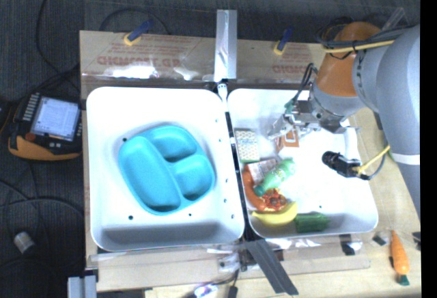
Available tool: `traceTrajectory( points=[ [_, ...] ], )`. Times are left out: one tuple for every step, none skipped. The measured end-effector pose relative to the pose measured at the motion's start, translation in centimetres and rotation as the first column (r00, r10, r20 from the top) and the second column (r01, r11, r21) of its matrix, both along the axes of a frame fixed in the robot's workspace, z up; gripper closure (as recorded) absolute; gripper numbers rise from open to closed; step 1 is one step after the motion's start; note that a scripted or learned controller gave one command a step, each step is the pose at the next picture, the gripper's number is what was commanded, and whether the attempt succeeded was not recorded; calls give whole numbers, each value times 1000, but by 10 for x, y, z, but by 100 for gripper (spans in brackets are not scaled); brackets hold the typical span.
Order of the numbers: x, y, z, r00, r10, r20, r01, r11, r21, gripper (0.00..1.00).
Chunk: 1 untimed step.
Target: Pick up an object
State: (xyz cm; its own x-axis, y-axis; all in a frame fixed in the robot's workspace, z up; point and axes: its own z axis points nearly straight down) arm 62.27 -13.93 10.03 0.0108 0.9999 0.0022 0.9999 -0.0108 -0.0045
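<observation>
My gripper reaches down into the right bin near its back middle. Just below it lies a small orange-edged card; whether the gripper touches it is unclear. Along the bin's left side lie a white dotted packet, a green bottle with a label, a red and orange toy, a yellow banana and a dark green vegetable.
The left bin holds a blue divided tray. A metal divider stands behind the bins. A black cable connector hangs from the arm over the right bin. An orange tool lies on the bench at the right front.
</observation>
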Motion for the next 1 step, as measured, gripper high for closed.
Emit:
traceTrajectory(
  points=[
    [-22, -18, 117, 955, -297, 1, 297, 955, -6, 100]
  ],
)
